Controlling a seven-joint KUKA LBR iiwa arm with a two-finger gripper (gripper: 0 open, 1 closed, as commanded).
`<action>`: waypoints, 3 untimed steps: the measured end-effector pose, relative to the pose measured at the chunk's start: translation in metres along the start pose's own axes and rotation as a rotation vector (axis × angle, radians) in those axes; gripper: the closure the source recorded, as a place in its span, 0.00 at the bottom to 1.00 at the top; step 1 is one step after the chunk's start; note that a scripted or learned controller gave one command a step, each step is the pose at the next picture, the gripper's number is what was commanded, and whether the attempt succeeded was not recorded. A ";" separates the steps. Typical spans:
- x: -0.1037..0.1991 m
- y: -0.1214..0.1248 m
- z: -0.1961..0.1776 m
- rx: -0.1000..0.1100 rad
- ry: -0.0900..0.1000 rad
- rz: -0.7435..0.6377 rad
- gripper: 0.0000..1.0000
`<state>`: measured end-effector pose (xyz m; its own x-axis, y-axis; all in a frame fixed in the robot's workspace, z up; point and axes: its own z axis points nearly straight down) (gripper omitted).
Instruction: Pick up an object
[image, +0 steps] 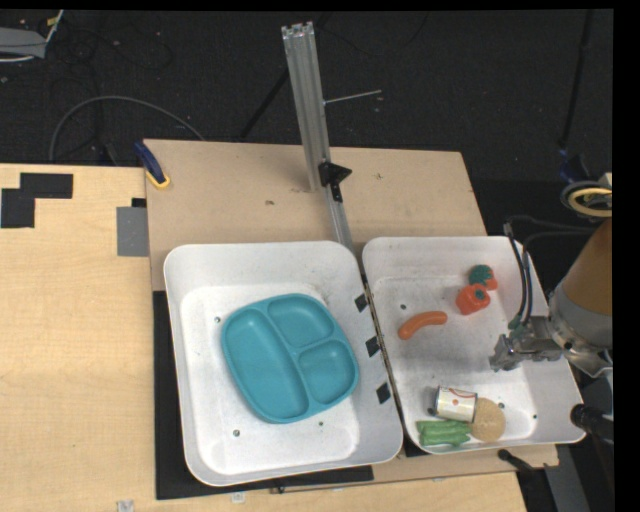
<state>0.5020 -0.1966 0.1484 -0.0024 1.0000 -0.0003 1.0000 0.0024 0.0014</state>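
The jaws (508, 352) hang low over the right bin (400, 262), near its right wall; whether they are released or clenched I cannot tell, and nothing shows between them. Nearest lies the can (455, 403), toward the bin's front, long axis roughly left-right. Right bin: one can, one round biscuit (489, 421), one green pod (443, 433), one sausage (423, 323), one orange-and-green toy (476, 291). Left bin (190, 420): one teal plate (288, 356)

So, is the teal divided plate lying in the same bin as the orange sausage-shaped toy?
No, the teal divided plate lies in the left bin, while the orange sausage-shaped toy lies in the right bin.
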 end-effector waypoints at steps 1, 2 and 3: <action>-0.001 0.000 -0.042 -0.001 0.000 0.000 1.00; -0.001 0.001 -0.095 -0.002 -0.001 0.000 1.00; 0.053 0.018 -0.091 0.003 0.003 -0.004 1.00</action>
<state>0.5194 -0.1438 0.2395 -0.0059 1.0000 0.0025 1.0000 0.0059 -0.0015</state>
